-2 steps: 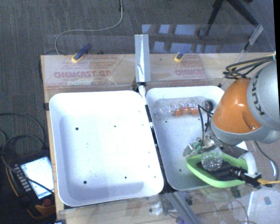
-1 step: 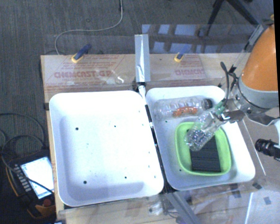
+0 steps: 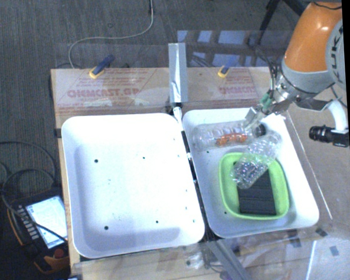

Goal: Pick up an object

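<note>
Arm [image 3: 313,36]: grey with an orange band, reaching in from the right and angled down toward the far corner of the right bin [image 3: 300,176].
Gripper [image 3: 257,118]: low over the far end of the right bin, tip at or just above the clear bottle's near end; whether it is open, closed or gripping anything cannot be told, since the tip is small and blurred against the clear plastic.
Bottle [image 3: 222,135]: clear plastic with an orange patch, lying on its side directly beside the gripper and stretching away from it toward the bin divider; contact with the gripper cannot be confirmed.
Tray [image 3: 226,189]: green, shallow, lying just below the gripper toward the bench front.
Crumpled bottle [image 3: 256,160]: clear, crushed, resting partly on the tray's rim, near the gripper on its front side.
Black block [image 3: 257,199]: flat, inside the tray, farther from the gripper than the crumpled bottle.
Left bin [image 3: 130,180]: well apart from the gripper, across the divider.
Step in hand: judged as the approach or descent onto the bottle; no lift is evident.
Next move: likely needs a settled closure across the bottle's narrow width, then a straight rise; the smooth round plastic may slip or roll.
</note>
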